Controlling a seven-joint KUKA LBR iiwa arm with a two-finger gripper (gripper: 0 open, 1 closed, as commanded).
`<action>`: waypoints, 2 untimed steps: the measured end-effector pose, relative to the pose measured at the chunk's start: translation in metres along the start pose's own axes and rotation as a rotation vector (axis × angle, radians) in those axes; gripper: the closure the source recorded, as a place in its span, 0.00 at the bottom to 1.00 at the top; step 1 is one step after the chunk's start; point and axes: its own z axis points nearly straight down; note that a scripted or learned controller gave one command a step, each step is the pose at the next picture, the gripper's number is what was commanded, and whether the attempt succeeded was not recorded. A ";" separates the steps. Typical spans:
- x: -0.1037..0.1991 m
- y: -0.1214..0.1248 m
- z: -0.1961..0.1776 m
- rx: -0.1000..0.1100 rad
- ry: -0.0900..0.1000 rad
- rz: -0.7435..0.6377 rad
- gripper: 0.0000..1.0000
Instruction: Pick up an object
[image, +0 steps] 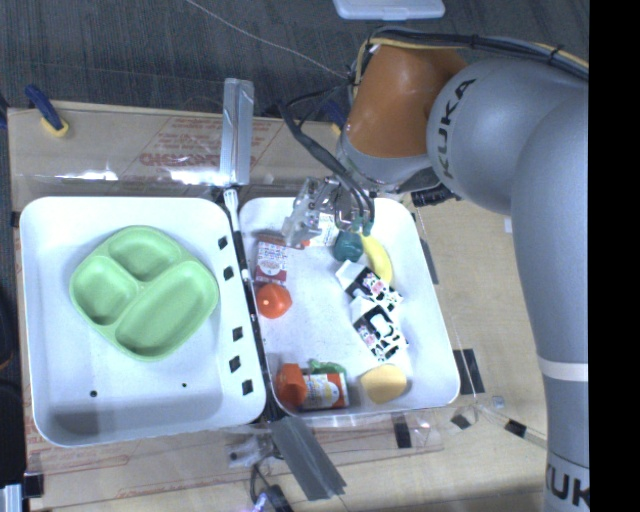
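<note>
My gripper (322, 212) hangs over the far end of the right bin (432, 330), below the arm's orange band. Just beside it, toward the near right, lie a small teal object (348, 246) and a yellow banana (379, 259). A red-and-white packet (270, 258) and a red tomato (272, 300) lie by the bin's left wall. In the middle right sits a black-and-white patterned carton (376, 316). At the near end rest an orange-and-green pack (312, 386) and a yellow lemon-like piece (385, 382).
The left bin (50, 380) holds a green divided plate (145, 290). A divider with black clips (240, 330) runs between the bins. The arm's grey body (520, 150) looms over the right side of the bench.
</note>
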 end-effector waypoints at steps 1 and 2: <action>0.009 0.053 -0.073 0.000 0.001 0.132 1.00; 0.069 0.083 0.005 0.005 0.012 0.377 1.00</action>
